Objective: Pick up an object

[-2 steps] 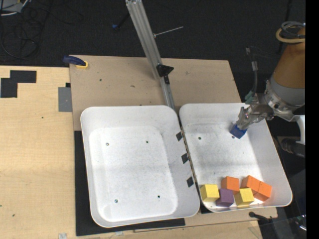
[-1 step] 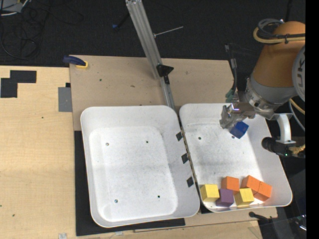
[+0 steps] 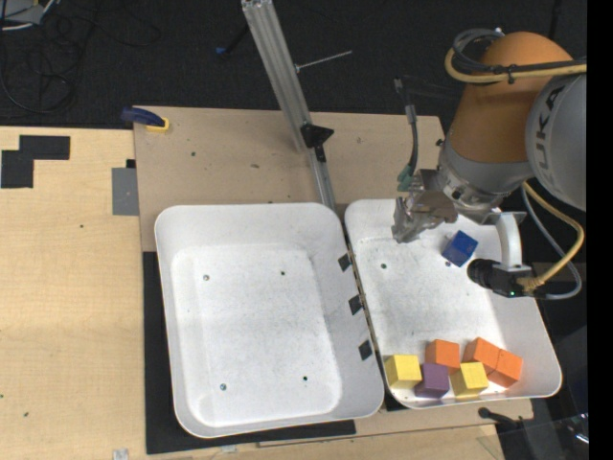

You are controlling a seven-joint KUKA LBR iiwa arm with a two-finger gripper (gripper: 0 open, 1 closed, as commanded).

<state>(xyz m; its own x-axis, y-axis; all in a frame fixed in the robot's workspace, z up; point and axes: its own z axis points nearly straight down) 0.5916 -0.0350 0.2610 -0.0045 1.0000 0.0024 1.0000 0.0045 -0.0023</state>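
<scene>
- Arm (image 3: 508, 113) is reaching in from the right, hanging over the far end of the right bin (image 3: 421, 286).
- Gripper (image 3: 414, 220) is pointing down near that bin's far-left corner; from this angle I can't tell how the hand is set, and nothing is showing pinched in it.
- Blue cube (image 3: 460, 248) is sitting just right of the gripper, tilted, beside it rather than in it.
- Remaining blocks are bunching along the near edge of the right bin: yellow cube (image 3: 403, 368), purple cube (image 3: 436, 379), second yellow cube (image 3: 469, 378), orange cube (image 3: 443, 353), and an orange pair (image 3: 498, 360) at the right end.
- Those are touching or nearly touching each other, well apart from the gripper.
- Left bin (image 3: 192, 247) is lying alongside, the two bins meeting at black clips (image 3: 355, 303).
- Aluminium rail (image 3: 283, 75) is leaning in from the far side, ending between the bins.
</scene>
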